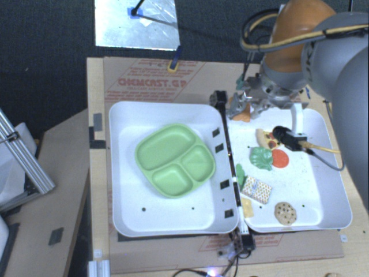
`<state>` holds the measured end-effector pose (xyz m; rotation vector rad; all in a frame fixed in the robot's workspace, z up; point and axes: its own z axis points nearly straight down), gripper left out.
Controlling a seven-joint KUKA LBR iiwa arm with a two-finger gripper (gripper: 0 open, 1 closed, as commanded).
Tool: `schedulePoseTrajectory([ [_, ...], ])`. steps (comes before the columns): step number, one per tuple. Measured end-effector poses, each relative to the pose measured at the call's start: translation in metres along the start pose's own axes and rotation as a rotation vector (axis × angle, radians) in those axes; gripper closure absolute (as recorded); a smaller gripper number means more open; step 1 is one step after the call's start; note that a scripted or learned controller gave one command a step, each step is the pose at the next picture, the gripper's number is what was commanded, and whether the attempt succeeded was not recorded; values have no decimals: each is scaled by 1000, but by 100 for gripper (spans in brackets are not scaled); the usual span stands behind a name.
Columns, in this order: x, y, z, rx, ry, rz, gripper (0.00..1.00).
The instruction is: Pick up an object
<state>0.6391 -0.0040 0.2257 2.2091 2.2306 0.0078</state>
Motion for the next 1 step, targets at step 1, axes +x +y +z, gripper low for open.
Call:
schedulePoseTrajectory([
  [1, 47, 21, -10, 0, 1, 0, 100],
])
